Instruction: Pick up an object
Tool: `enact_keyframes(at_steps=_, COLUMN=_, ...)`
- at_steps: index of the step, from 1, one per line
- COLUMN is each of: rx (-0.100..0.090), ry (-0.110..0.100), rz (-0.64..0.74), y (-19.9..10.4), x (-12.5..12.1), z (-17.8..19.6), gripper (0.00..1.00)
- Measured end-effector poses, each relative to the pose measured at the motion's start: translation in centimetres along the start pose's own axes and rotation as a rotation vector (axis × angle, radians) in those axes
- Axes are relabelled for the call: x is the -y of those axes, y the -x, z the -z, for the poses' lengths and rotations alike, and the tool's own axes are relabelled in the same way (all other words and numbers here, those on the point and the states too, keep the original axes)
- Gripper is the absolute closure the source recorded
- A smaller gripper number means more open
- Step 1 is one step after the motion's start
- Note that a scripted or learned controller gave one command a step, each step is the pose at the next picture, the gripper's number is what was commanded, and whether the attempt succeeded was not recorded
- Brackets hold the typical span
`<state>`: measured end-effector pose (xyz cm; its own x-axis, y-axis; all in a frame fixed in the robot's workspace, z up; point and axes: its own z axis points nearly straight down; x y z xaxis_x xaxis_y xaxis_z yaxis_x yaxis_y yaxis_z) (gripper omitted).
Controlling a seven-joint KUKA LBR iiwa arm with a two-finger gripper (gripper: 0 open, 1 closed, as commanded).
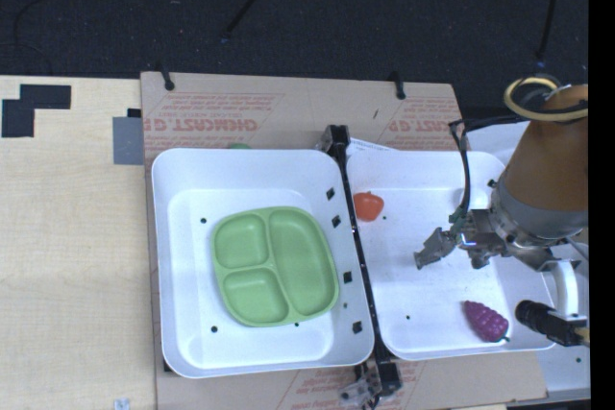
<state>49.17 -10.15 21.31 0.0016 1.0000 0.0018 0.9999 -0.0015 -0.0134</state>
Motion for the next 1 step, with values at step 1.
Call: enact_keyframes(at_steps=1, rx=0.002, ry=0.011, rz=0.001, y=0.04, x=-0.24, z=0.50, gripper=0.00)
